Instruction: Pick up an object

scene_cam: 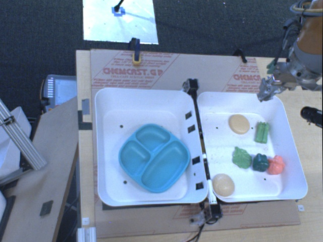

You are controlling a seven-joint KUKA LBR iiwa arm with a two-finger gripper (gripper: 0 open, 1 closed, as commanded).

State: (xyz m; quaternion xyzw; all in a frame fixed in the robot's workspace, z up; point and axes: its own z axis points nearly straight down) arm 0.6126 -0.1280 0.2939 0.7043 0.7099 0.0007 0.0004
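Hand [266, 92] sits over right bin's [292, 150] far rim, can't tell its grip state; you'd best go for the green block [261, 132] nearby, looks light, rigid, pinch its long sides.

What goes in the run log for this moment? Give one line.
gripper: over right bin far rim, holding nothing | right bin: six items untouched | left bin: blue tray | pick: not yet done

Even, bright overhead light gives soft, short shadows inside the two shallow white plastic bins [146, 96], strong glare on the square reflective metal sheet [120, 14], and slight overall softness of focus.
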